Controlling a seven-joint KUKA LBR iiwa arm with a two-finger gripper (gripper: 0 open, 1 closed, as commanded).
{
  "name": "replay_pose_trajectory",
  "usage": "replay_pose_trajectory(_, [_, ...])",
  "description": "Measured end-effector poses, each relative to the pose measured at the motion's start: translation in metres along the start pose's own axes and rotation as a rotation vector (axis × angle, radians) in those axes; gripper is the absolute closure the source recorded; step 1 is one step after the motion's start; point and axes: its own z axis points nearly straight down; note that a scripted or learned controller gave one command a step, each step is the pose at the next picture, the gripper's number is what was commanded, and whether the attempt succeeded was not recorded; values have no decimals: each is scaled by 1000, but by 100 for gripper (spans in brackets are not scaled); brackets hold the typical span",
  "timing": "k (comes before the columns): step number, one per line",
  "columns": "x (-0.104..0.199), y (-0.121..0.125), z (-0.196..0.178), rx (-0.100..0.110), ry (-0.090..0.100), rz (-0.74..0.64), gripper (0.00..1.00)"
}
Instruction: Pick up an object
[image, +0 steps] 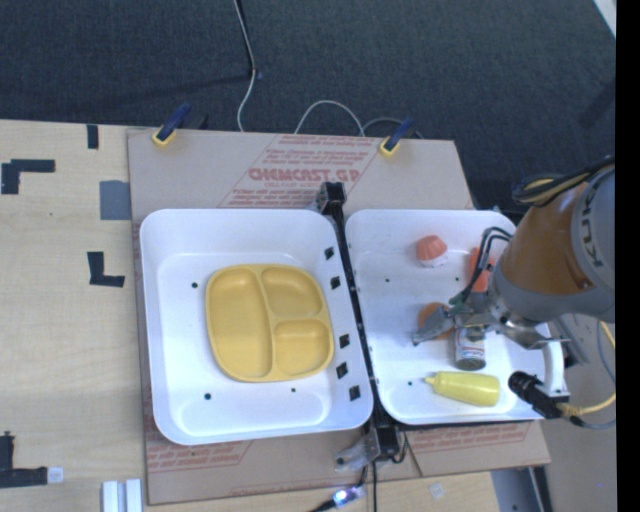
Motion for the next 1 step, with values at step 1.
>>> replay_pose_trajectory(1, [0,2,-8,-6,-4,-2,100])
